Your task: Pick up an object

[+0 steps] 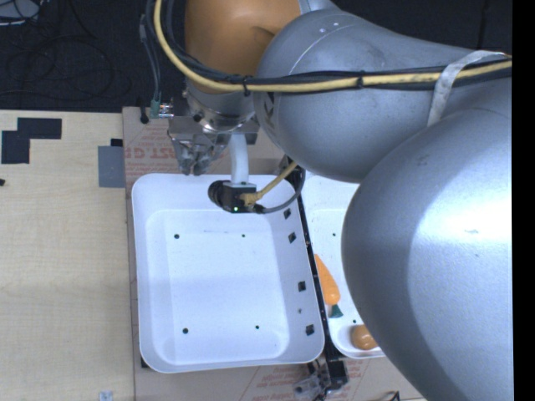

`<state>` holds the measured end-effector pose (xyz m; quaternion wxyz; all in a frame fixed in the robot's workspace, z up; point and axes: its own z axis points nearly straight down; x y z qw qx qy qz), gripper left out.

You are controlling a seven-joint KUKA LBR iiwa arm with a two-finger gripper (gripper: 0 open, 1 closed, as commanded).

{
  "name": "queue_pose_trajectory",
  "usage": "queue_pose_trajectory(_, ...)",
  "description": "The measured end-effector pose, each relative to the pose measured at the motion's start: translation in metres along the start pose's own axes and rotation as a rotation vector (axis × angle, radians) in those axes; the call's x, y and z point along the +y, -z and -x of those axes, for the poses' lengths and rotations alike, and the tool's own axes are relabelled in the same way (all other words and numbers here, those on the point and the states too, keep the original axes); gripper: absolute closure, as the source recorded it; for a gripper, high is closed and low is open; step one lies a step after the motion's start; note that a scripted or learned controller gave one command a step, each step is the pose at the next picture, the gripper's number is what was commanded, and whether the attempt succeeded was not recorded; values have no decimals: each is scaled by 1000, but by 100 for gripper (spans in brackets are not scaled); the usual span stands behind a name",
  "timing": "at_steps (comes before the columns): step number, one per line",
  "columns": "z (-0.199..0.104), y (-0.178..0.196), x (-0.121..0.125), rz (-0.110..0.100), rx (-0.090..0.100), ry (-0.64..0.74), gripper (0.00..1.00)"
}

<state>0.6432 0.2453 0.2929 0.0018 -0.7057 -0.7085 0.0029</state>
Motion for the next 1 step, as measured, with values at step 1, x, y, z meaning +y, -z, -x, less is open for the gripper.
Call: queue_pose_trajectory(1,1,13,0,1,-2,5,100)
